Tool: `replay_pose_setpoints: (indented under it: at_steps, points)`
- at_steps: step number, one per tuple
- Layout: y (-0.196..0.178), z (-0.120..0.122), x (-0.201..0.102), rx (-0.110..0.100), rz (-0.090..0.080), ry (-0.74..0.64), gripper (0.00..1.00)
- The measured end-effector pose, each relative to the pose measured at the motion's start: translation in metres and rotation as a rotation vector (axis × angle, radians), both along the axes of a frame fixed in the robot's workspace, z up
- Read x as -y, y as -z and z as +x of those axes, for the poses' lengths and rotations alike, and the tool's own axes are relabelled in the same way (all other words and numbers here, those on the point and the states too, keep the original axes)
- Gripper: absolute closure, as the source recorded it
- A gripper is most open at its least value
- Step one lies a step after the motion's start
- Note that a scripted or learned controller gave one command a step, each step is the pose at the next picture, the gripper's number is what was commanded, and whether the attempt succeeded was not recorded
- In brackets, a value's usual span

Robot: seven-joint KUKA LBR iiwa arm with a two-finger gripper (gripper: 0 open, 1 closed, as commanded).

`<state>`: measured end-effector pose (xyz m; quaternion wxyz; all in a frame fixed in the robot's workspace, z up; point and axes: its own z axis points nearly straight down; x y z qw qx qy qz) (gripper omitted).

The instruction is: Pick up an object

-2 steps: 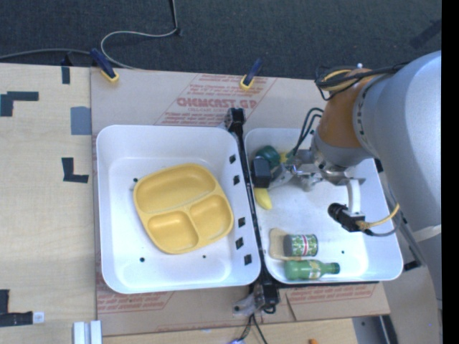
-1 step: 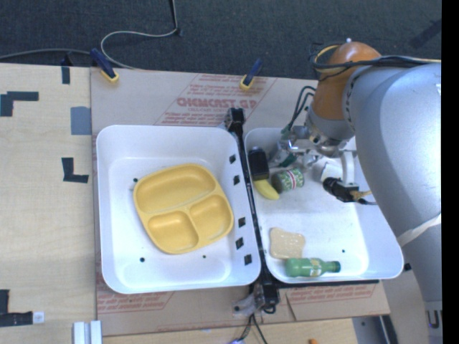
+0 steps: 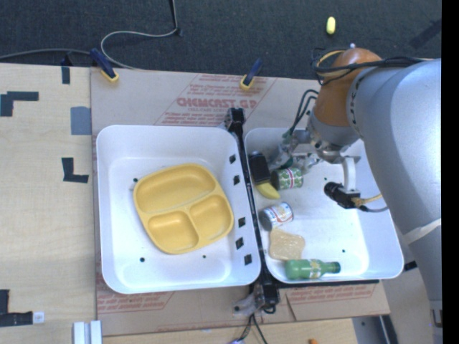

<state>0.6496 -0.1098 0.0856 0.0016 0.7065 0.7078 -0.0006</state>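
My gripper [image 3: 294, 158] hangs over the far left part of the right bin [image 3: 373, 253], under the orange band of the wrist. Just below it, a green-labelled can [image 3: 291, 178] lies on its side, touching or nearly touching the gripper. Left of the can are a black box [image 3: 258, 168] and a small yellow piece [image 3: 268, 190]. Nearer the front lie a silver can [image 3: 277, 214], a tan slice of bread [image 3: 286, 245] and a green bottle [image 3: 313, 268] on its side.
The left bin [image 3: 115, 192] holds a yellow divided plate [image 3: 183, 207]. A black divider with clips [image 3: 242, 185] runs between the bins. A black cable end [image 3: 341, 194] hangs from the arm over the right bin. The big grey arm covers the right side.
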Motion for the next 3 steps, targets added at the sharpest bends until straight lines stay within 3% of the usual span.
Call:
replay_pose_setpoints:
  at_steps: [1,2,3]
  points:
    - [0.0,0.008,-0.007,-0.007,-0.009,0.004,0.0]
    - [0.0,-0.002,-0.007,0.002,-0.006,0.003,0.0]
    - [0.0,0.011,-0.004,0.0,0.0,0.0,0.0]
